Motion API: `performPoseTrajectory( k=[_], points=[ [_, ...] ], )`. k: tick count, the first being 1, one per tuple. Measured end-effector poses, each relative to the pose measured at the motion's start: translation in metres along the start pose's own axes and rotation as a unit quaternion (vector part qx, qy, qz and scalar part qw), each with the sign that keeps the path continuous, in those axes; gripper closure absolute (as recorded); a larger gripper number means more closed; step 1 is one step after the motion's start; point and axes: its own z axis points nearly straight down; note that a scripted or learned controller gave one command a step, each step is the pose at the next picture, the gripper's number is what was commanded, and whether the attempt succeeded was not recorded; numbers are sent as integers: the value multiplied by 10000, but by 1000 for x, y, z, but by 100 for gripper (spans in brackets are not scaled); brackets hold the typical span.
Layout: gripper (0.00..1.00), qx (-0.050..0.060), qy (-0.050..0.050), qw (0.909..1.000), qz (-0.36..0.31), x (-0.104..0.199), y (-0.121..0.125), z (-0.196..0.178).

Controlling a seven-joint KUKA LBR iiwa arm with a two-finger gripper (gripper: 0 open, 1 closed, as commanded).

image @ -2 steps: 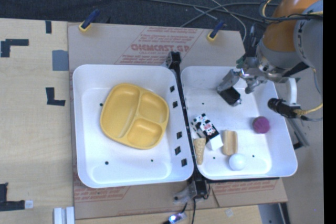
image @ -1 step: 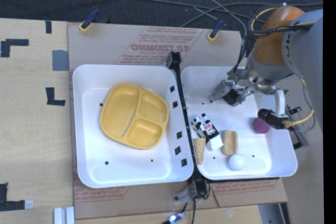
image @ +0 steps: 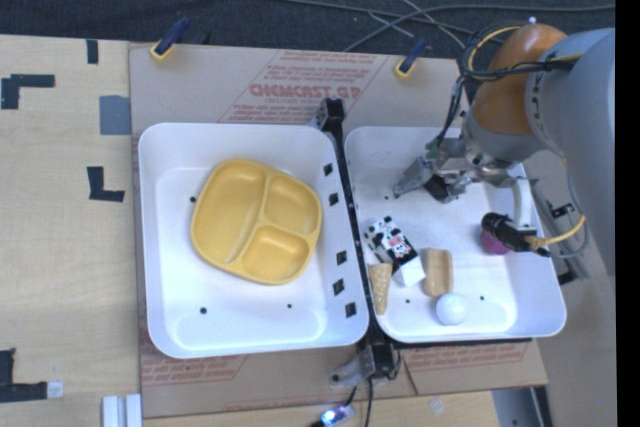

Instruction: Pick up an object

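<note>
Gripper (image: 425,177) hovering open and empty, upper part of the right bin (image: 520,315). Best bet: drop straight onto the cow toy (image: 391,242) lower left of it, clear of the divider.

yellow tray (image: 256,220), white ball (image: 451,309), black-and-white toy (image: 390,242), orange band (image: 520,80)

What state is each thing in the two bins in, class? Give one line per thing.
Yellow divided plate: lying flat in the left bin, right side up.
Black-and-white toy: lying in the right bin, untouched.
Waffle cone: lying on its side.
Tan block: lying flat.
White ball: resting near the front wall.
Purple object: lying beside the arm.
Gripper: low over the right bin, holding nothing visible.
</note>
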Motion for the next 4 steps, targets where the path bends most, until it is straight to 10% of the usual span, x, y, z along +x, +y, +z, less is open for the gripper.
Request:
performPoseTrajectory(
  k=[1,4],
  points=[
    [100,-7,-14,10000,-7,0,0,-8],
    [100,54,30,10000,-6,1,1,-170]
  ],
)
